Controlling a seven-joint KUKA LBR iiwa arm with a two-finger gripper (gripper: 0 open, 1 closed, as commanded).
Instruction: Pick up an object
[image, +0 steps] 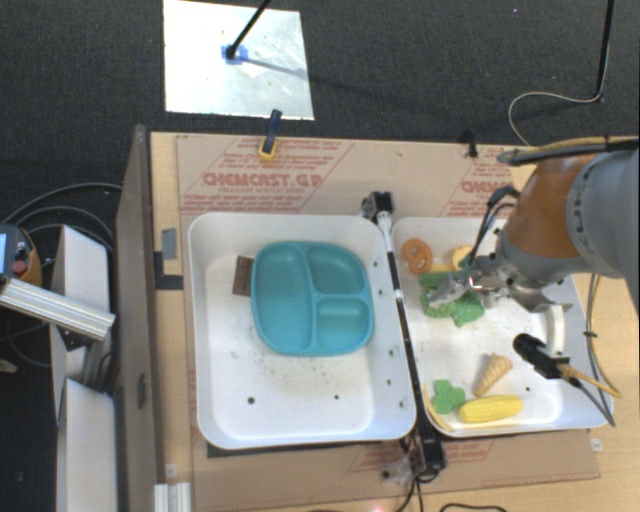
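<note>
My gripper (463, 287) is low in the right bin (575, 415), right over a green leafy toy (452, 306) that lies near the bin's upper middle. The gripper's tip overlaps the toy's top edge, and the wrist hides part of it. An orange pretzel-shaped toy (417, 256) lies just left of it, by the divider. A small yellow piece (462, 257) peeks out behind the gripper. Toward the front of the bin lie a tan ice-cream cone (490, 375), a yellow corn cob (489, 408) and a small green piece (447, 396).
The left bin (215, 400) bears a teal divided plate (311, 298) with a small brown block (242, 276) at its left edge. The raised divider (397, 310) between the bins runs close to the gripper's left. The arm (575, 215) covers the right bin's upper right corner.
</note>
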